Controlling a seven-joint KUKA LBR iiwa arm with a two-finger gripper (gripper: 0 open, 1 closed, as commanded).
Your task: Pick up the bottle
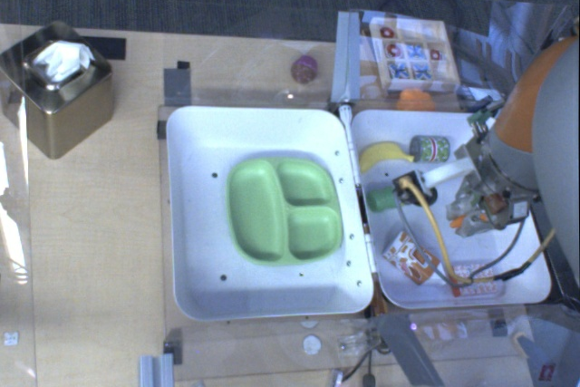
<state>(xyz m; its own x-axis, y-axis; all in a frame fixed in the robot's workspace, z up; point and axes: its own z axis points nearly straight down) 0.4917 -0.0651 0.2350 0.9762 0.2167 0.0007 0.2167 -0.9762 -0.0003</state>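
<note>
From the overhead camera I confirm two white bins side by side on the counter (82,222). The left bin (195,285) holds a green divided tray (284,210). The right bin (535,285) holds the clutter.

The bottle (430,148), as I judge it, is the small green-labelled container lying on its side near the back of the right bin, just beside a yellow object (385,156). A white tube (444,174) lies just in front of it, and a black-and-yellow tool (421,204) runs toward the front of the bin, past a snack packet (410,256).

The claw (480,204) sits low at the right side of this bin, near the bottle and apart from it. I cannot tell how it is set, and I see nothing in its grasp.

Risks from here, in my judgement:
1. The bottle lies on a round side; a glancing contact would roll it against the yellow object.
2. The white tube lies between claw and bottle; a direct approach could take the tube instead.
3. The bin wall near the bottle limits clearance.
</note>
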